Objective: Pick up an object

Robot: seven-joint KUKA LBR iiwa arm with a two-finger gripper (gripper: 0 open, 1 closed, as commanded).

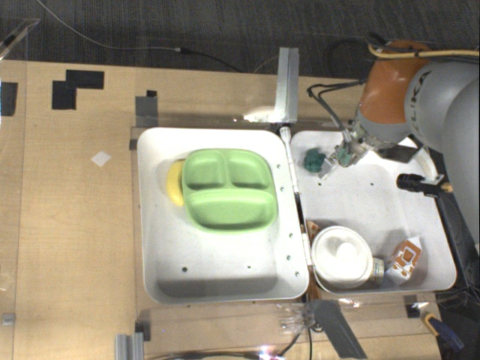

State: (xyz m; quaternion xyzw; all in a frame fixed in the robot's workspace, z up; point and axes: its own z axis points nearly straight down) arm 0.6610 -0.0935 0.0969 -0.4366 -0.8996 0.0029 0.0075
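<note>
Camera view: gripper [339, 158] hangs low over the right bin [375, 201], just beside a small teal object [313, 160] near the bin's upper left corner; finger spacing cannot be told; a green divided tray [227, 188] lies in the left bin [217, 265]; a white bowl [342, 257] sits below.

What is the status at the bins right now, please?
Gripper low in right bin, fingers' state unclear. Small teal object just beside it, not visibly held. White bowl and orange packet lie nearer the front, clear of it.
</note>
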